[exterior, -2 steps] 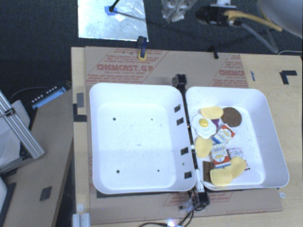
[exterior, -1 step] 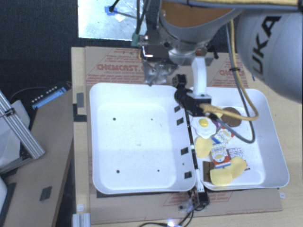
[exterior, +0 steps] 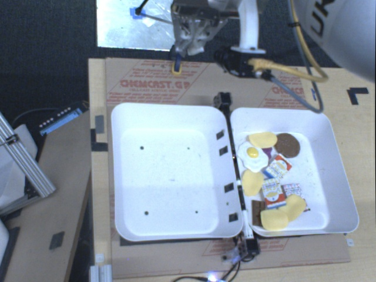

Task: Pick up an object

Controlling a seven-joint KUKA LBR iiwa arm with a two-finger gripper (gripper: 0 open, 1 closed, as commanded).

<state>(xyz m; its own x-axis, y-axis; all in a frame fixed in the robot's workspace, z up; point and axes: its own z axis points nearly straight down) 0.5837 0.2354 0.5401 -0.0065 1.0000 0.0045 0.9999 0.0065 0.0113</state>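
The right bin (exterior: 335,157) holds a pile of toy food along its left side: a fried egg (exterior: 252,154), a brown round patty (exterior: 288,145), several yellow pieces such as one at the front (exterior: 274,219), small printed packets (exterior: 277,168) and a dark bar (exterior: 257,213). My gripper (exterior: 187,44) hangs high at the top of the camera view, beyond the far edge of the left bin (exterior: 164,175) and well away from the pile. A small yellow and blue bit (exterior: 176,64) shows just under it; what it is cannot be made out.
Both bins rest on a cardboard sheet (exterior: 147,81), joined by a black hinge strip (exterior: 232,169). Yellow and grey cables (exterior: 288,72) trail from the arm over the far right of the cardboard. A metal frame (exterior: 23,163) stands at the left.
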